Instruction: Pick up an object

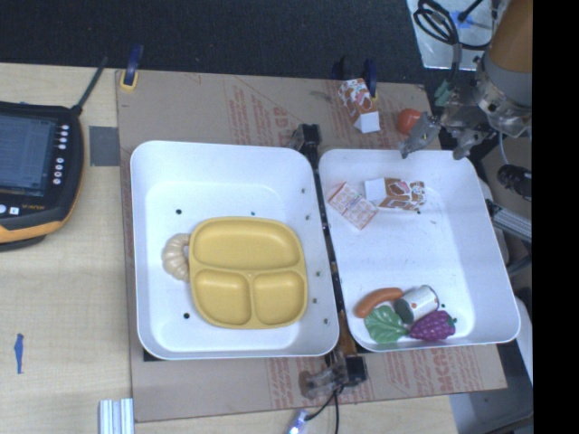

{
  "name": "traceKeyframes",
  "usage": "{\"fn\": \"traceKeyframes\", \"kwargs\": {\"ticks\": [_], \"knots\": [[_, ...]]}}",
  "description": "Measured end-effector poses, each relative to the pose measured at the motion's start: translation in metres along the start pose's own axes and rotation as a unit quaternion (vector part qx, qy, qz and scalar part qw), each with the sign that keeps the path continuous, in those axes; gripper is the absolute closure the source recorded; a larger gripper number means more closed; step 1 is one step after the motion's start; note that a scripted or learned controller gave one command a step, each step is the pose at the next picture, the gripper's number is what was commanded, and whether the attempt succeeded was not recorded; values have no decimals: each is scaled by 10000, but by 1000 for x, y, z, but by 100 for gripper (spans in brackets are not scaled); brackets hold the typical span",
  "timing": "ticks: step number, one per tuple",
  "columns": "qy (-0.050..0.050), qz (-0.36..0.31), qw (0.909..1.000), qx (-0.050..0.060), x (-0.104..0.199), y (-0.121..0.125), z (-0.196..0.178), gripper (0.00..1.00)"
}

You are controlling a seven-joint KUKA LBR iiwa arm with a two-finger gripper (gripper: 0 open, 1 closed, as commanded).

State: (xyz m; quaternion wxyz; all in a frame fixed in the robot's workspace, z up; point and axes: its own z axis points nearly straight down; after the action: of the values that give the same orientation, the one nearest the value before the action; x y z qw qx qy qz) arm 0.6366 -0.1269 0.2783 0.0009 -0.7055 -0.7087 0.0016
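While the tool (441,134) hangs above the far rim of the right bin (493,242), its two dark fingers (418,140) are spread apart with nothing between them, so no object is yet taken. Candidates lie in two groups in that bin. Toward the far side are a small printed box (352,204), a white block (374,189) and a patterned packet (404,193), the block and packet touching, the box just beside them. At the near edge a cluster sits tightly together: an orange sausage (377,300), a green leaf (386,325), a silver can (418,303) and purple grapes (433,326). All appear to be toy-sized play items and are judged light; the box and block look stiff and flat-sided, offering parallel faces for a secure pinch across the short width. The can is likely smooth and rounded (prone to rolling or slipping out), and the crowded cluster leaves little room for fingers to descend. The block, nearest the tool, seems the easiest target, though its contact with the packet may cause both to shift. The left bin (154,242) carries a yellow tray (246,271) with a beige item (175,256) at its left side, well apart from the tool. On the counter (54,333) beyond the bins rest another small box (358,99) and a red ball (409,119).
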Motion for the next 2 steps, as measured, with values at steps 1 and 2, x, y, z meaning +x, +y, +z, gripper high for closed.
{"fn": "traceKeyframes", "kwargs": {"ticks": [1,2], "knots": [[-3,-2,10000,11,-14,-46,87,0],[-9,-2,10000,-25,-44,5,156,0]]}}
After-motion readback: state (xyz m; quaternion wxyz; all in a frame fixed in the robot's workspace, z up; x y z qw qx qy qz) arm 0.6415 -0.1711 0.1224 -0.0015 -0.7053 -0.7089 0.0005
